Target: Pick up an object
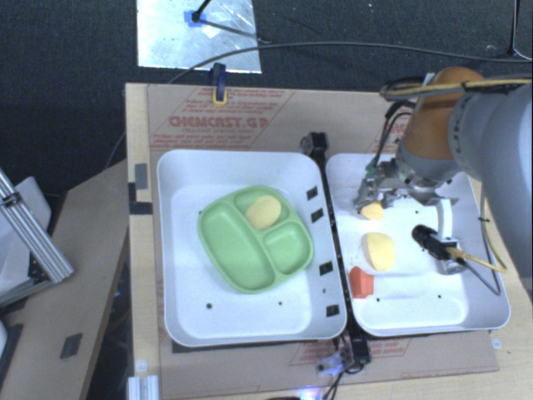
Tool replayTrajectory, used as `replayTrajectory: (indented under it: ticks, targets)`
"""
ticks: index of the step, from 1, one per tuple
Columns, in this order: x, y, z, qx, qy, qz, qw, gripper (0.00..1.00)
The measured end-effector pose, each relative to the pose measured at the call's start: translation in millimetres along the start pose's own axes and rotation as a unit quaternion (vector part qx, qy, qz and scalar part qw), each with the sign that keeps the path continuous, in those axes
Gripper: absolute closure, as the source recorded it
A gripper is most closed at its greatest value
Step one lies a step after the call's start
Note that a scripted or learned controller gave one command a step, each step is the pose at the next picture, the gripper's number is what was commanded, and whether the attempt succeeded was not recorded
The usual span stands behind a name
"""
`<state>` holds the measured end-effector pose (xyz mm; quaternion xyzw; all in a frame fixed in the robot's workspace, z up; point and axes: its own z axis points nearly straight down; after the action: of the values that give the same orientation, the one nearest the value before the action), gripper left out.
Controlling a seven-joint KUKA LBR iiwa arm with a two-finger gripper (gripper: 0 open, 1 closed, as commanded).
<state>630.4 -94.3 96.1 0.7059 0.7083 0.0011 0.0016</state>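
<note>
Your bench is a brown board [275, 115] set on dark carpet [67, 57]. Red print along its 12 o'clock edge reads "CHEMCAST GP", and the smaller lines around it are too fine to read. A blue clamp [218, 82] grips that same edge. Beyond it, at 12 o'clock on the floor, lies a silvery sheet [166, 32]. At 9 o'clock you have a tan side table [92, 223] and an aluminium rail [33, 232].

In the left bin [191, 307], a green divided plate [241, 252] holds a pale yellow lump [264, 212] in its 1 o'clock compartment. In the right bin [433, 307], the gripper [373, 193] hangs at 10 o'clock, and you cannot tell how wide it stands. A small yellow piece [372, 212] lies just beside it, at its 6 o'clock. A larger yellow lump [379, 251] sits left of the bin's centre, and an orange piece [361, 282] lies at 7 o'clock by the wall.
</note>
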Motion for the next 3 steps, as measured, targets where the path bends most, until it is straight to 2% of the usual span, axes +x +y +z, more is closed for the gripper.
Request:
replayTrajectory:
  ticks: [2, 3]
  targets:
    - [2, 13, -115, -0.002, 0.000, -0.001, 1.0000, 1.00]
    - [43, -7, -111, 0.002, 0.001, -0.002, 1.0000, 1.00]
